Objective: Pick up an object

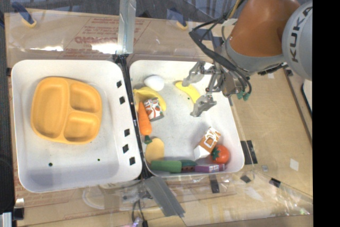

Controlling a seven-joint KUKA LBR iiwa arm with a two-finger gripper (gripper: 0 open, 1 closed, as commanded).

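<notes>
Two white bins (32,167), one yellow divided plate (66,109), two bananas (189,91), two small cartons (209,141), one egg (154,82), one carrot (144,120).

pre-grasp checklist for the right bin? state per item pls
1. Gripper over the right bin: ok, it hangs above the upper right part.
2. Fingers spread: ok, one finger and the other stand apart.
3. Nothing between the fingers: ok, only bin floor and part of the banana show there.
4. Target nearby: ok, the banana lies right by the gripper.
5. Contact with the banana: cannot tell from this slant.
6. Neighbours apart from target: ok, the white egg and the small carton lie away from the banana.
</notes>
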